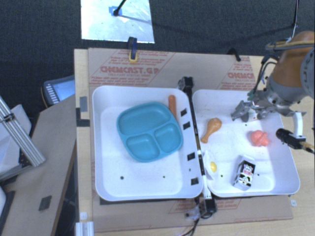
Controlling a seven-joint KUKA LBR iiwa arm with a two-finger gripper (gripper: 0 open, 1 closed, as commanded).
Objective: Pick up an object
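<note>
The arm (290, 65) enters from the right of the camera view, with its orange band above the wrist, and reaches over the upper part of the right bin (288, 181). The gripper (244, 113) points toward the left, low over the bin's floor near its back wall. The fingers appear spread apart, though the view is too coarse to be certain; nothing sits between them.

Contents of the right bin:
- A chicken drumstick toy (211, 129) lies to the left of the gripper, apart from it, tilted with the bone end toward the lower left.
- A pink, rounded object (259, 138) lies just below and to the right of the gripper, not touching it.
- A small black-and-white carton (243, 174) lies near the front of the bin.
- A small yellow item (212, 167) rests at the left wall.

Contents of the left bin (106, 181):
- A blue divided plate (149, 131) sits near the centre, with three compartments.
- An orange sausage-shaped item (172, 104) lies just beside the plate's upper right edge.

Both bins rest side by side on a cardboard sheet (147, 68).
</note>
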